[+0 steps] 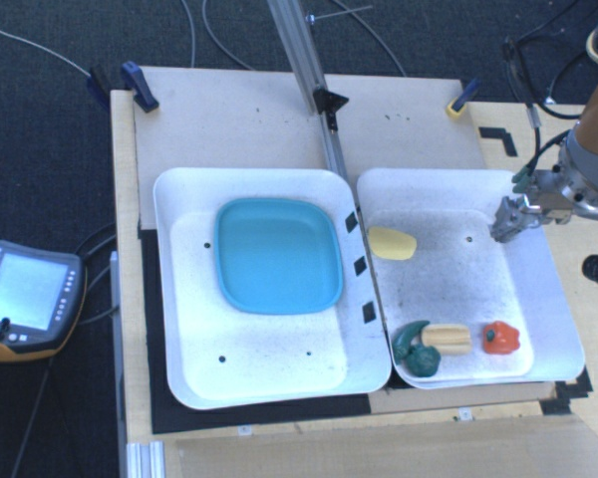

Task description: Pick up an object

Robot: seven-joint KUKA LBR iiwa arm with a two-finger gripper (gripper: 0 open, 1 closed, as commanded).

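Note:
The right bin holds a yellow lemon-shaped piece near its upper left. Along its front edge lie a dark green vegetable, a tan bread-like block and a red-orange pepper. My gripper hangs over the bin's upper right part, well apart from all of them, with nothing seen between its fingers.
The left bin carries a light blue plate. A metal pole slants down between the bins. A teach pendant lies at the far left off the bench. Cables run across the dark floor.

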